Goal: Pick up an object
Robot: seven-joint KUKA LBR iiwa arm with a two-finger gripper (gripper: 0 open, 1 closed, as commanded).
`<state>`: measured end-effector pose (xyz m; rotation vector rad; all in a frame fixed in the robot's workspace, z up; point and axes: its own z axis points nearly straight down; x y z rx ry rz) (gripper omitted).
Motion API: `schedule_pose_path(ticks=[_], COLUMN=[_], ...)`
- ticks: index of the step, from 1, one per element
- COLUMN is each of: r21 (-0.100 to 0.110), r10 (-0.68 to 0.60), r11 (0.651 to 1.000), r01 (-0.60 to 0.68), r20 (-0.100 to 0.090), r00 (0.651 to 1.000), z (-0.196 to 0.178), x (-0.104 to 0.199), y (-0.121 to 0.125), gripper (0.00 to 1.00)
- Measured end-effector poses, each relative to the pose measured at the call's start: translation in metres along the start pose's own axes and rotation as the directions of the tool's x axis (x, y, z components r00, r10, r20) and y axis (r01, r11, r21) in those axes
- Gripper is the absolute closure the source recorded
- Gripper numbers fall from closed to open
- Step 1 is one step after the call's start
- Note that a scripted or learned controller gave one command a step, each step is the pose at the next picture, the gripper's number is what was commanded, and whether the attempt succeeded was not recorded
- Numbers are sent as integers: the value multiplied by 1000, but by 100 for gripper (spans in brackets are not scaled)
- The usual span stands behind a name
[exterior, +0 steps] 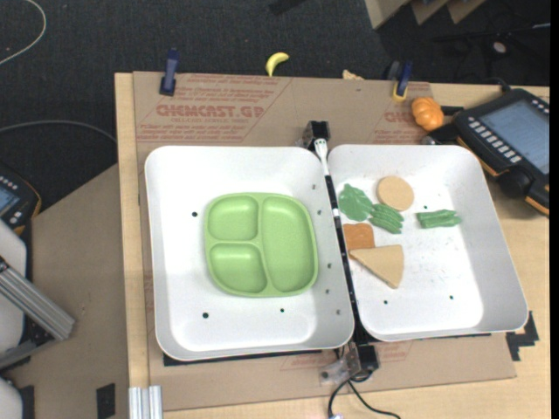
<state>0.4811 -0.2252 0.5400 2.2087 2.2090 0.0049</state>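
- Starting nearest the camera, two white bins sit side by side, their inner rims touching: the left bin (175, 321) and the right bin (489, 295).
- The left bin holds one thing, a pale green divided plate (260, 243) with three compartments, lying flat near the middle.
- The right bin holds every small piece, six in all, crowded toward its left half by the shared rim.
- Nearest of the six is one tan wedge (382, 263). Its broad edge faces right and its thin end points left toward the rim.
- One orange-brown square (358, 236) touches the wedge's upper left edge.
- Next come three green leafy pieces: one (387, 218) beside the square, one (355, 202) further back by the rim, and one (438, 219) apart to the right.
- The lone green piece lies with its long axis left to right. I judge it the easiest pick, since it has free floor all round it and lies on the side the arm reaches in from.
- Farthest in the bin is one round tan disc (395, 193), just touching the middle green piece.
- Beyond the bins lie one small orange toy fruit (426, 112), one yellow toy banana (277, 62) and two blue clamps, left (169, 74) and right (402, 78).
- I cannot tell whether the claw is spread or pressed together, nor how it stands relative to the pieces.
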Motion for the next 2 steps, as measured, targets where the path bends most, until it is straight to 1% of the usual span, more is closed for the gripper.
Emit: schedule_pose_path(ticks=[2], r21=[-9], r10=[-1], r11=[1000], r01=[1], r20=[6], r00=[1000], z=[-22], x=[-1], y=[2], gripper=[100])
